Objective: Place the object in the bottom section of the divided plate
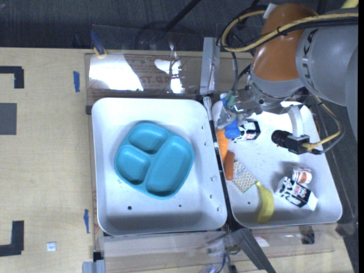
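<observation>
The pale wooden bench [40, 169] carried two shallow white bins side by side; the left bin [108, 209] and the right bin [330, 206] touched along their inner edges; black tape marks [12, 77] lay at the bench's left edge.

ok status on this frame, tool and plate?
Tool low at left edge of right bin, among the toys. Blue plate in left bin, nothing in its sections. Banana and carrot lying in right bin.
</observation>
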Available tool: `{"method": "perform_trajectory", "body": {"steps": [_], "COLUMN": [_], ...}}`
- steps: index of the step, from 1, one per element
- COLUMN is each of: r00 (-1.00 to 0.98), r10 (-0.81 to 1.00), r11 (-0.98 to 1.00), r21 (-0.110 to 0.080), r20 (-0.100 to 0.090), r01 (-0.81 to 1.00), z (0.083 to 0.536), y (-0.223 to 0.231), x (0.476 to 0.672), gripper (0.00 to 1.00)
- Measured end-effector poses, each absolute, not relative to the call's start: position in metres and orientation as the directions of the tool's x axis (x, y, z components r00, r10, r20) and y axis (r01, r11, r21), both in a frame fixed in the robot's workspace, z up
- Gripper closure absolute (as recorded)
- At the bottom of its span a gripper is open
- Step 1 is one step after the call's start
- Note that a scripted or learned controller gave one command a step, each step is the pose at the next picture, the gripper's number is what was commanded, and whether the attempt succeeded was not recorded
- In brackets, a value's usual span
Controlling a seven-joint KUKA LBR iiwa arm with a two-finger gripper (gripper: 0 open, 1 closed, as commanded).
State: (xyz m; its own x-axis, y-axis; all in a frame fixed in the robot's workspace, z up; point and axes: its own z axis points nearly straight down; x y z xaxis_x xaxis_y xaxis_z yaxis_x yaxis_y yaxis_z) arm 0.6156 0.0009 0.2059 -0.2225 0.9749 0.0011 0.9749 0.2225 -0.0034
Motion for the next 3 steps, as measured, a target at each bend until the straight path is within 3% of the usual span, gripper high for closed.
{"method": "perform_trajectory", "body": {"steps": [1, 2, 3], "r00": [-0.294, -0.396, -0.429], "r10": [0.956, 0.918, 0.903], "r11": [0.294, 0.396, 0.429], "r21": [-0.004, 0.001, 0.0], "r20": [0.002, -0.001, -0.001], "r01": [0.956, 0.918, 0.903], "z": [0.184, 0.209, 0.287], "y": [-0.007, 0.066, 0.102], "x": [0.626, 0.637, 0.651], "gripper": [1.0, 1.0, 1.0]}}
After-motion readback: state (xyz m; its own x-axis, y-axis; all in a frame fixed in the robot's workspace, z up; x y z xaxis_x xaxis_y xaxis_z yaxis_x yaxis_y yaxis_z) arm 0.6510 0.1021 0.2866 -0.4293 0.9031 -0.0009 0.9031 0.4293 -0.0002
